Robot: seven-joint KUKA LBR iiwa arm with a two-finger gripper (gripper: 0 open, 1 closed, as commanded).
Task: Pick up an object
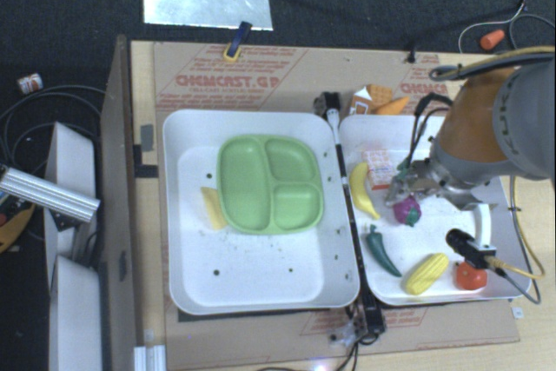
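Left bin (187, 274): a green divided plate (269, 184) is carried near its middle, with a small yellow piece (213, 207) touching the plate's left rim.

Right bin (495, 293): a banana (363, 190) is laid along its left wall, a green pepper (380, 248) below it, a corn cob (426, 273) and a red tomato-like piece (470, 275) by its near edge, and a purple piece (406, 210) near its middle.

Arm (499, 128): it is reached in from the tabletop's right edge, bent down over the right bin.

Pincer (407, 187): it is seen low in the right bin, directly above and seemingly touching the purple piece; how wide it stands cannot be told, and no object can be seen held in it.

Task's thing: the purple piece is judged the target, just right of the banana's lower end and well apart from the corn cob.

Orientation: the purple piece looks rounded, so no clear long axis or pointing direction can be made out; partly covered by the pincer.

Step in hand: closing on the purple piece is judged to be under way.

Doing it well: the pincer should be centred over the piece's widest part, kept off the banana, and closed fully before any lift, since a round shape may roll out sideways.
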